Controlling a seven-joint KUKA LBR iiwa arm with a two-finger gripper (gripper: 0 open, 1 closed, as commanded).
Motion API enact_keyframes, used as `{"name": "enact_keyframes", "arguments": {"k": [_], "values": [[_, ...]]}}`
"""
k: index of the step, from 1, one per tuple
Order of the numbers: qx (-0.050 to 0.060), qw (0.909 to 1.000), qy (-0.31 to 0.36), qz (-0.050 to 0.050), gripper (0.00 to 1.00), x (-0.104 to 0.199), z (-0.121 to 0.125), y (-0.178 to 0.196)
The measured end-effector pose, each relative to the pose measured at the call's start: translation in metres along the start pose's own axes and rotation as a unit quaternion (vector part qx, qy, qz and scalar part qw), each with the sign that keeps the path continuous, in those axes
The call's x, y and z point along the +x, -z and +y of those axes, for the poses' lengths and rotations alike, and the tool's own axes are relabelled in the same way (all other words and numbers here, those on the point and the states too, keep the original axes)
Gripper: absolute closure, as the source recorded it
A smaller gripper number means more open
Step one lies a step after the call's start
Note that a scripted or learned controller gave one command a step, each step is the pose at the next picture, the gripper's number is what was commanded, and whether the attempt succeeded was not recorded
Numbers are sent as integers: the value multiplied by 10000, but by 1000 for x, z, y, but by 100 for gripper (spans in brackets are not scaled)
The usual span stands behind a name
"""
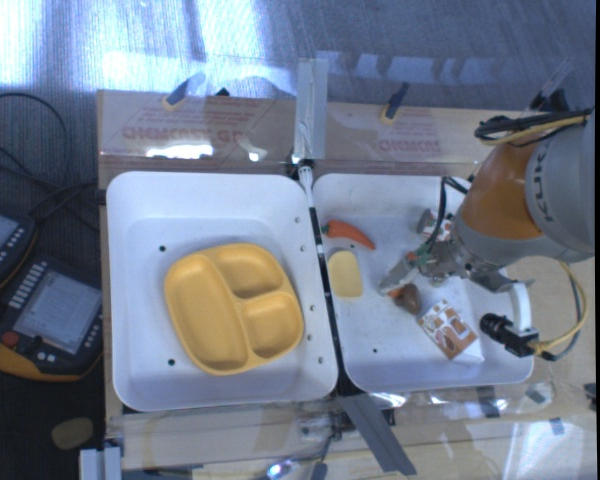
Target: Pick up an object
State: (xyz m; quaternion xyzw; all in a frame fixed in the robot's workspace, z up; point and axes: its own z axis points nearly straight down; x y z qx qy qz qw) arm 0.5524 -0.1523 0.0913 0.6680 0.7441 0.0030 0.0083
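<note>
Two white bins sit side by side on your bench. The gripper point(412, 273) hangs low in the right bin point(380, 353), its tips apart, just beside a small brown object point(409, 297) (too blurred to name). Nearby lie a carrot point(348, 232), a pale yellow block point(345, 273) and a printed packet point(448, 329). A yellow tray point(233, 306) fills the left bin point(140, 228). Sunlight glares across the grey floor point(130, 28).

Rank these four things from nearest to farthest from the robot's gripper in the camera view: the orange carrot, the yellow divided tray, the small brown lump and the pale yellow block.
1. Small brown lump, just below the gripper, right bin.
2. Pale yellow block, to its left, same bin.
3. Orange carrot, up-left by the divider.
4. Yellow divided tray, left bin.
</note>
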Motion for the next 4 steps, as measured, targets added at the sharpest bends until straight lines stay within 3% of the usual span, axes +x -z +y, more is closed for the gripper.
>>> {"name": "enact_keyframes", "arguments": {"k": [1,2,3,4], "values": [[-5,10000,48,-5,0,33,-14,1],[36,9949,-1011,19,0,36,21,-1],[22,9949,-1007,23,100,36,22,9],[88,9993,-354,31,100,99,54,97]]}}
